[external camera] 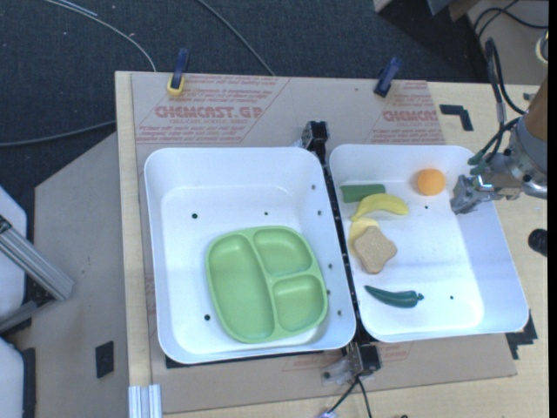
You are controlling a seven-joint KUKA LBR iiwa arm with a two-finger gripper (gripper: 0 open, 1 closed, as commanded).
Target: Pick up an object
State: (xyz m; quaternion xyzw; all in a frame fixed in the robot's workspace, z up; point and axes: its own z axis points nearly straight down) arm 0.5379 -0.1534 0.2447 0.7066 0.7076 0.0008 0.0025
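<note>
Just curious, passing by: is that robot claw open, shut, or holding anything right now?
Gripper: cannot be told; it hangs over the right bin's far right side, just right of the orange ball.

You have two shallow white bins on the table: the left bin [165, 233] and the right bin [487, 268]. In the left one you can count one green divided plate [265, 281], and that plate has three compartments. In the right one you can count five things: one orange ball [430, 181], one yellow banana [380, 205], one green block [362, 192], one slice of bread [374, 250] and one dark green pepper [394, 297]. Along the far edge of the board you have two clamps, one [178, 70] left, one [388, 76] right
</note>
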